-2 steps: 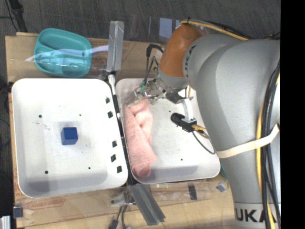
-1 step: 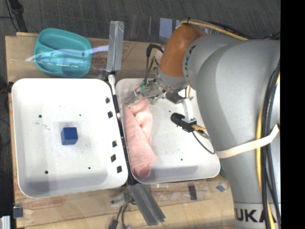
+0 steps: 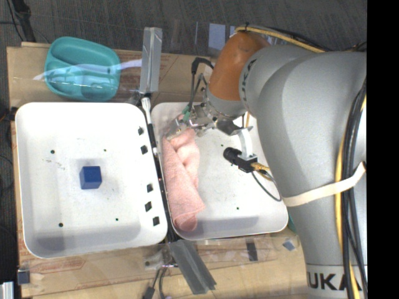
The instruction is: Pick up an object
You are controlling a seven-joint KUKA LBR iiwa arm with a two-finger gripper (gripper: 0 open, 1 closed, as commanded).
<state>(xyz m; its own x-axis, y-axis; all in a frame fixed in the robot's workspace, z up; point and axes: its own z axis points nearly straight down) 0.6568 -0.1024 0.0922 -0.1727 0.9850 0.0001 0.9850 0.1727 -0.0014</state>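
Arm (image 3: 299, 117): grey, orange band above the wrist; enters from the right, covers the right edge of the right bin; its lower part is cut off at the frame edge.
Table (image 3: 25, 55): wooden board under both bins; beyond its far edge, dark floor.
Left bin (image 3: 37, 129): shallow, white; holds one blue cube.
Right bin (image 3: 249, 198): shallow, white; right side hidden by the arm.
Pink cloth (image 3: 184, 179): rolled, lying along the left wall of the right bin, running from far to near.
Teal container (image 3: 81, 67): on the table, far left, beyond the left bin; clear wrapping over it, contents hard to make out.
Gripper (image 3: 190, 120): at the far end of the pink cloth, just above or touching it; contact cannot be told.
Fingers: small and cluttered with cables; whether parted or closed cannot be told.
Blue cube (image 3: 91, 177): centre-left of the left bin floor, well apart from the gripper.
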